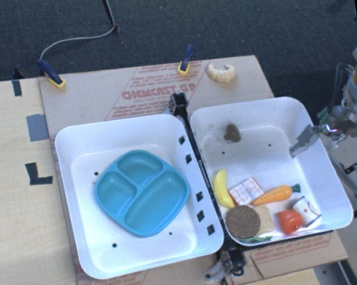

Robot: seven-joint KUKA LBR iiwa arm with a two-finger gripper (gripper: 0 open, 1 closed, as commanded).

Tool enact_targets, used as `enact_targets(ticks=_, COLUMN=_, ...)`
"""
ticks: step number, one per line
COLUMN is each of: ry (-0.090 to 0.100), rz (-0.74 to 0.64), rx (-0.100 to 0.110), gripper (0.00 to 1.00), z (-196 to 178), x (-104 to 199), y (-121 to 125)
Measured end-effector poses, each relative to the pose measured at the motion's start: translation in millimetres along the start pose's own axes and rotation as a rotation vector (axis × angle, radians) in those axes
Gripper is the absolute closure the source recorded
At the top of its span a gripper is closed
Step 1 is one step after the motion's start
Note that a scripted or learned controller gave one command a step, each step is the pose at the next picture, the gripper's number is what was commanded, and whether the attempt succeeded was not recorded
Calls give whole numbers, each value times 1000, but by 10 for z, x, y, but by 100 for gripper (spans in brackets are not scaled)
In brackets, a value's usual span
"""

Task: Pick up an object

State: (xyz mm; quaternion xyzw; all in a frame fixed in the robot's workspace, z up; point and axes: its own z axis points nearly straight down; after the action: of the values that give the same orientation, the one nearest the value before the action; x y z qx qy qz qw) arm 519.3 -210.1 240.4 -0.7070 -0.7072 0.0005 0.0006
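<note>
Camera view: far left of the pincer (304,140), a blue divided plate (143,192) lies in the left bin (78,188). Nearer, lower left of it, banana (221,188), cookie (243,221), carrot (273,194) and tomato (290,221) crowd the right bin (295,113). Whether the pincer's tips are apart or together, I cannot tell.

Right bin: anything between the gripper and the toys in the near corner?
Nothing visible. The gripper sits over the right bin's right rim. The carrot, tomato, banana and cookie lie below it in the image, with bare bin floor between. The small brown piece lies off to the side.
</note>
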Motion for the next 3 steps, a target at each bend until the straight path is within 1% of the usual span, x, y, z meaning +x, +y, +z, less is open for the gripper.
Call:
enact_targets(ticks=1, ry=1, rz=-1, rx=2, gripper=0, z=967, x=592, y=346)
enact_targets(ticks=2, ry=-1, rz=-2, rx=-5, gripper=0, z=1539, x=869, y=820)
enact_targets(ticks=3, ry=-1, rz=-2, rx=-4, gripper=0, z=1549, x=1134, y=1500)
